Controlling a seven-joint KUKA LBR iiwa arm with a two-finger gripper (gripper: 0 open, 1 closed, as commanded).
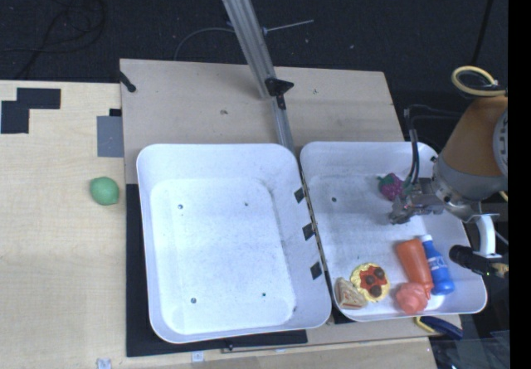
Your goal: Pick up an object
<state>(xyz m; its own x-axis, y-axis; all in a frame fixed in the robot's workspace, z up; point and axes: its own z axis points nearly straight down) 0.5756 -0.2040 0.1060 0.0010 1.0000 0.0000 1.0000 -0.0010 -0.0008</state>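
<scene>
Camera view looks down on a worktop [207, 106] with two white bins side by side. The left bin [217, 239] and the right bin [348, 185] touch along their middle edge. The grey and orange arm [477, 148] comes in from the right, and part of it is cut off at the edge. Its jaws [404, 208] hang low over the upper right part of the right bin. They are small, dark and blurry, so I cannot tell if they are wide or narrow, or if they hold anything. Just beside them, up and to the left, sits a small purple and green toy [390, 186]; it is partly hidden by the arm's cable and hard to make out. Near the bottom of the right bin lie an orange-red bottle [412, 261] and a blue and white tube [437, 264], side by side and touching. Below them is a pink lump [411, 298]. To its left are a little round pizza toy [371, 280] and a sandwich wedge [350, 293]. A green ball [104, 191] rests on the pale table, well apart from the bins.
</scene>
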